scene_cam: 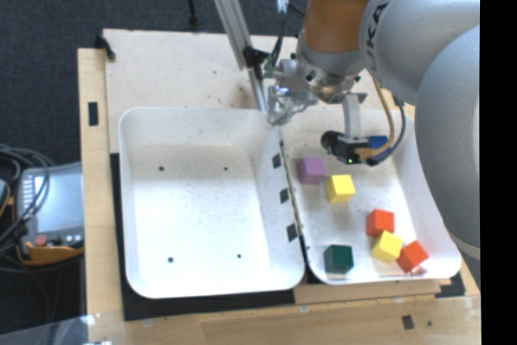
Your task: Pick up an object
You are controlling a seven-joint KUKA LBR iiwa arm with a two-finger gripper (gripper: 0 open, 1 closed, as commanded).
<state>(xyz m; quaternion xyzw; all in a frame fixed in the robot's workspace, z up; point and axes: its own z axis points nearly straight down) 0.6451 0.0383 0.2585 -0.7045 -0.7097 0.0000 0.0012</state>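
Hand point(281, 105) hovered upper centre, grip state untellable | matte cubes: purple point(312, 169), yellow point(340, 187), green point(338, 258) | smooth white right bin point(420, 198)

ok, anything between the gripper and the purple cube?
Nothing visible. The gripper hangs over the far end of the divider between the bins, and the purple cube lies just nearer the camera in the right bin, with bare floor around it. The yellow cube sits beyond it.
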